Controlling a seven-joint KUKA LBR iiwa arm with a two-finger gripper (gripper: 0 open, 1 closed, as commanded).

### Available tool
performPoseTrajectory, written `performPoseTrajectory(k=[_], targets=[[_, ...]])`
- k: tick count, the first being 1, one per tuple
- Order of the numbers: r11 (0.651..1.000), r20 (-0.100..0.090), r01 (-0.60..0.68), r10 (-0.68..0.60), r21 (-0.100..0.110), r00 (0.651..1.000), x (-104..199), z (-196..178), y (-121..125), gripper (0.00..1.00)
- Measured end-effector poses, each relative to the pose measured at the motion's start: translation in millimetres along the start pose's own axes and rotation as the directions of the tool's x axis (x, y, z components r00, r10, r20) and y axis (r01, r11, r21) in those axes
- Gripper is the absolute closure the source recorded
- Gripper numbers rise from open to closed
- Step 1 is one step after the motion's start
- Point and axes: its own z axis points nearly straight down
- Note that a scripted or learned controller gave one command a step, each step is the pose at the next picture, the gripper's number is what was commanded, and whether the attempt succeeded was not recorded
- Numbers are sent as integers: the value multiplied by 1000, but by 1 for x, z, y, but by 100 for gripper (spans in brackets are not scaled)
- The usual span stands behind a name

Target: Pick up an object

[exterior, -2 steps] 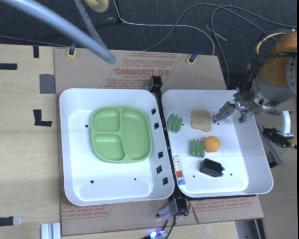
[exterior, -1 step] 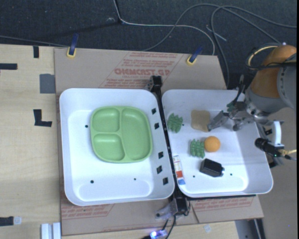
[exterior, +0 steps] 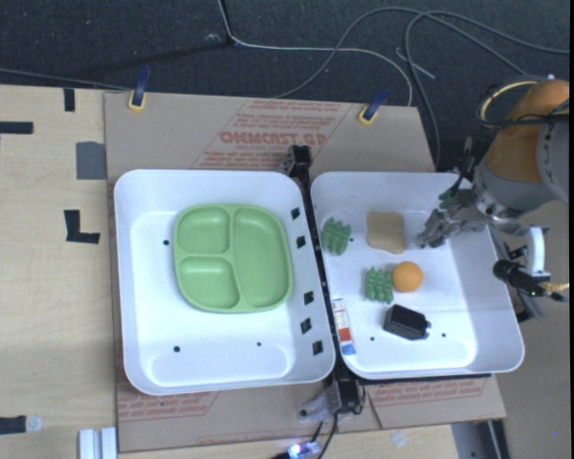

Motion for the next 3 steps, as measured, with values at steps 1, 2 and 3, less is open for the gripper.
performPoseTrajectory(k=[1, 2, 3], targets=[[1000, 0, -1, 1, -6, 1000, 1, -64, 3, 100], [1000, 0, -1, 1, -5, 1000, 4, -108, 1, 100], [1000, 1, -1, 1, -7, 1000, -3, -170, 1, 100]])
